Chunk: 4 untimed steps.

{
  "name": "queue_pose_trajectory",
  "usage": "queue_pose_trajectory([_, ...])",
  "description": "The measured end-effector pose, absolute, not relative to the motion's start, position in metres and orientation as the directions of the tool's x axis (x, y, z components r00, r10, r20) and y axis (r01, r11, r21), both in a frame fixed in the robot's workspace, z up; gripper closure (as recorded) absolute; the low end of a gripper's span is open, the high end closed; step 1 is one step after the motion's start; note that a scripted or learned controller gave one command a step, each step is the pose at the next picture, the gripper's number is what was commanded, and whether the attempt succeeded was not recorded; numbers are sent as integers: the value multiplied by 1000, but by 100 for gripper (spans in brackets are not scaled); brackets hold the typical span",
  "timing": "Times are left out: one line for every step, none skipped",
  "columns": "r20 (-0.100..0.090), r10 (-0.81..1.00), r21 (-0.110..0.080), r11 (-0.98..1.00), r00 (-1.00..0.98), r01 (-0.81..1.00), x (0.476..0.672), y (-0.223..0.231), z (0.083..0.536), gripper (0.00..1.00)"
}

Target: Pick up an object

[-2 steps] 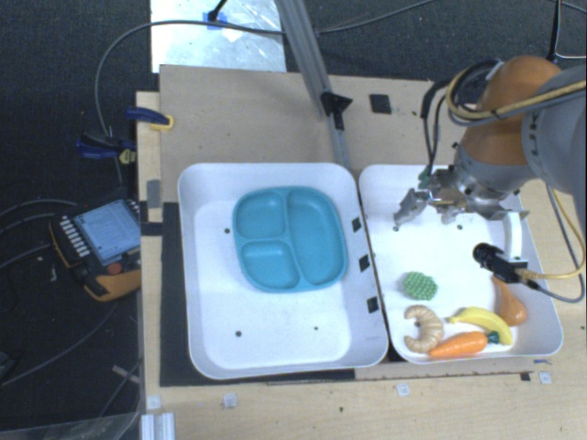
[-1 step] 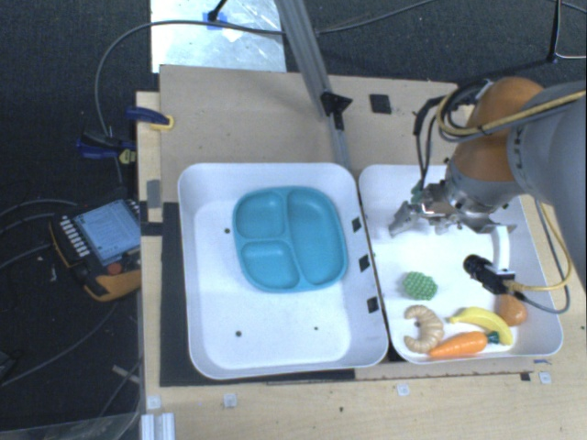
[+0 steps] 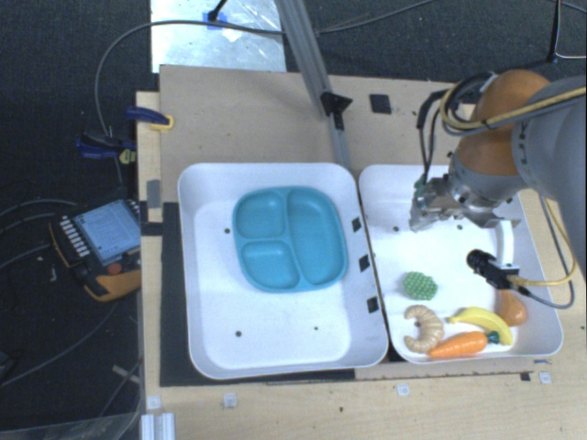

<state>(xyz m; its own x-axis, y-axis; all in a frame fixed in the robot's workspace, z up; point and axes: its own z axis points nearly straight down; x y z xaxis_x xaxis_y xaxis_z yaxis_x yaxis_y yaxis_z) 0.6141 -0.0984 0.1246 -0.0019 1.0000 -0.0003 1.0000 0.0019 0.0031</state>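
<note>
- Worktop (image 3: 257,117): brown board carrying two shallow white bins side by side.
- Left bin (image 3: 211,328): holds one blue divided tray (image 3: 289,238), three compartments, lying flat near the bin's upper middle.
- Right bin (image 3: 385,191): carries the pickable items, all crowded along the near edge and lower corner.
- Arm (image 3: 514,145): grey with orange band, reaching in from the right, wrist over the right bin's upper half.
- Gripper (image 3: 427,211): poised above bare bin floor, well apart from every item; cannot tell whether the fingers are open or closed, since the wrist hides them.
- Croissant-like tan piece (image 3: 422,326): curled, just beside the carrot.
- Orange carrot (image 3: 457,345): lying along the near rim, touching or nearly touching the banana.
- Yellow banana (image 3: 481,319): lying above the carrot.
- Brown-orange rounded item (image 3: 512,306): tucked at the right wall, partly behind a black fitting.
- Green knobbly ball (image 3: 420,286): standing alone, nearest to the gripper.
- Risks, as judged: descent here closes on nothing; clustered items by the rim may be grabbed in pairs or pushed aside; ball may roll off.
</note>
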Motion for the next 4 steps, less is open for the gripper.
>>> queue_pose_trajectory([-1, 1000, 6, 4, -4, 1000, 625, -103, 179, 100])
queue_pose_trajectory([-1, 1000, 6, 5, -5, 1000, 626, -103, 221, 100])
queue_pose_trajectory([2, 1000, 1, 10, -10, 1000, 621, -50, 212, 100])
queue_pose_trajectory([2, 1000, 0, 11, -11, 1000, 611, 12, 210, 100])
